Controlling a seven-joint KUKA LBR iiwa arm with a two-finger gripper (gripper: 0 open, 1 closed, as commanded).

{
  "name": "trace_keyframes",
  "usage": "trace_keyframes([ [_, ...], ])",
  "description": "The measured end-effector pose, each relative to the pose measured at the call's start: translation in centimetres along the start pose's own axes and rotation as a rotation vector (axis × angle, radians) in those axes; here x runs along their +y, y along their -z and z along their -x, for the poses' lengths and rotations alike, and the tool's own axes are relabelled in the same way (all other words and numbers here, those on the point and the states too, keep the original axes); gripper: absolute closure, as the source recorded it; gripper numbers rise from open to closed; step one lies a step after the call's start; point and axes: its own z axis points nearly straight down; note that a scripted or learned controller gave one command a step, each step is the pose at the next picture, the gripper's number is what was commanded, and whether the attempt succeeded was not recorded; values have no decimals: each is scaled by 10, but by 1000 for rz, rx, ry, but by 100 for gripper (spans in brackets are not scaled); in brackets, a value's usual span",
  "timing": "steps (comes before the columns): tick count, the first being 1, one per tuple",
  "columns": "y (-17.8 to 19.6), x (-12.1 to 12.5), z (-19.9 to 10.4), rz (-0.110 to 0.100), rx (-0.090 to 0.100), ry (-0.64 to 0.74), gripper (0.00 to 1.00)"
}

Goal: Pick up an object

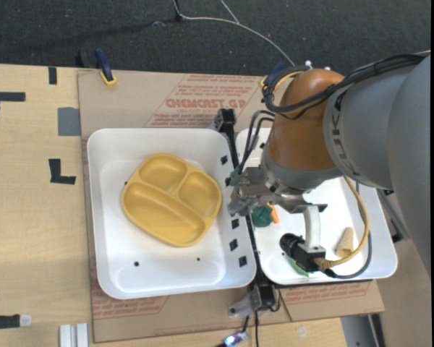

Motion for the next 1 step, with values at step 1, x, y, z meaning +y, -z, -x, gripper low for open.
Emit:
trace_keyframes([
  [1, -6, -7, -49, -1, -1, 1, 100],
])
